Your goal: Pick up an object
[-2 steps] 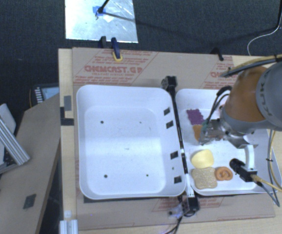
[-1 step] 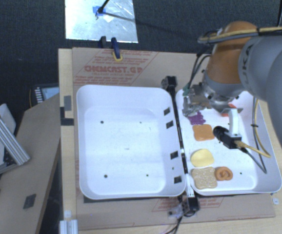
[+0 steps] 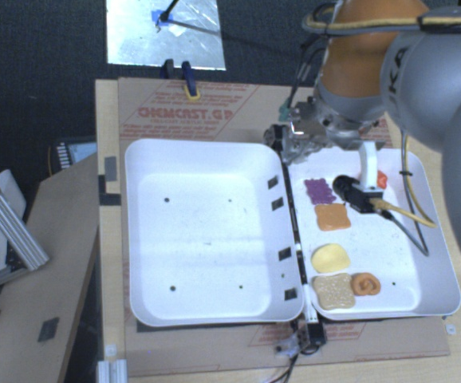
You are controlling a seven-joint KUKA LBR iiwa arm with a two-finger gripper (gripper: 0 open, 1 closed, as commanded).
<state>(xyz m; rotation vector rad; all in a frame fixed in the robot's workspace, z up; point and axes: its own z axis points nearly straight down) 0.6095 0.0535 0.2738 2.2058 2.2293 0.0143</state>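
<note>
White right bin [image 3: 434, 282] holds a purple piece [image 3: 318, 190], flat and ridged; jaws' state unclear.

A shiny foil sheet [image 3: 165, 21] lies beyond the brown cardboard [image 3: 189, 112] covering the bench [image 3: 65, 238]; an aluminium rail [image 3: 5, 223] leans at left.
</note>
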